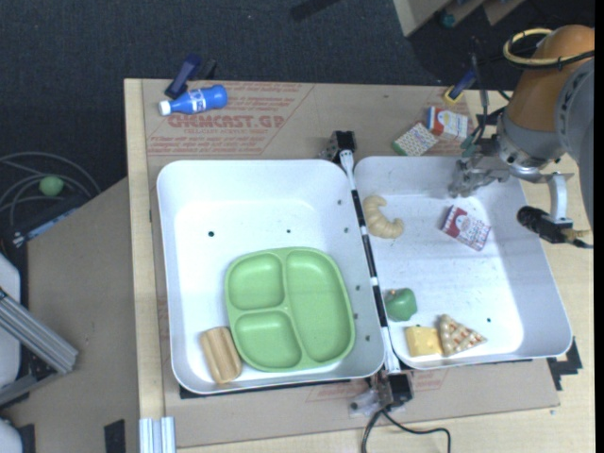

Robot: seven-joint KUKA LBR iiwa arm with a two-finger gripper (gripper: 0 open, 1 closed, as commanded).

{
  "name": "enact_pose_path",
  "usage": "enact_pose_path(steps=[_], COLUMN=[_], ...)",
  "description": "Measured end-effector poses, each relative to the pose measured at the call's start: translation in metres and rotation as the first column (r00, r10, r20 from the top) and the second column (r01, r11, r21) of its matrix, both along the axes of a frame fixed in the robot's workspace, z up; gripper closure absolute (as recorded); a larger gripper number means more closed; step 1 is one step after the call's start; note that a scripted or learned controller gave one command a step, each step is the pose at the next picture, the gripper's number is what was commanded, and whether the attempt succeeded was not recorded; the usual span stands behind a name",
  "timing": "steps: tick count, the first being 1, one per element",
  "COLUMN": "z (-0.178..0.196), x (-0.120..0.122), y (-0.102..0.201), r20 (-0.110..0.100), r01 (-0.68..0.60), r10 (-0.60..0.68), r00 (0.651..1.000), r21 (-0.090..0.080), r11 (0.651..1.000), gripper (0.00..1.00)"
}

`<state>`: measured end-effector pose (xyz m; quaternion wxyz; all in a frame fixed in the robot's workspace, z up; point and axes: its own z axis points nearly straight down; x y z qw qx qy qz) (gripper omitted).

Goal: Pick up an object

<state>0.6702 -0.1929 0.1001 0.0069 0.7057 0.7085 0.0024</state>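
White right bin (528,319): I am seeing the gripper (469,179) hovering above the red-and-white packet (466,226), nothing lifted yet; finger state I cannot tell.

One fixed camera looks down aslant from above on both white bins (179,253).

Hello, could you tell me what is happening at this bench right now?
The robot arm reaches in over the right bin, its gripper low near the far edge, close to a red and white packet. Nothing visible is held yet. A croissant, green pepper and cheese lie there; the left bin holds a green tray.
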Motion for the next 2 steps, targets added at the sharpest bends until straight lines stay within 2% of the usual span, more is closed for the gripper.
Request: enact_pose_path(steps=[1, 2], z=[0.0, -0.016], x=[0.0, -0.046], y=[0.0, -0.005], r20=[-0.001, -0.015], r01=[0.0, 0.004], r10=[0.0, -0.003], r00=[1.0, 1.0], r21=[0.0, 0.006], r11=[1.0, 1.0], gripper=[0.0, 0.0])
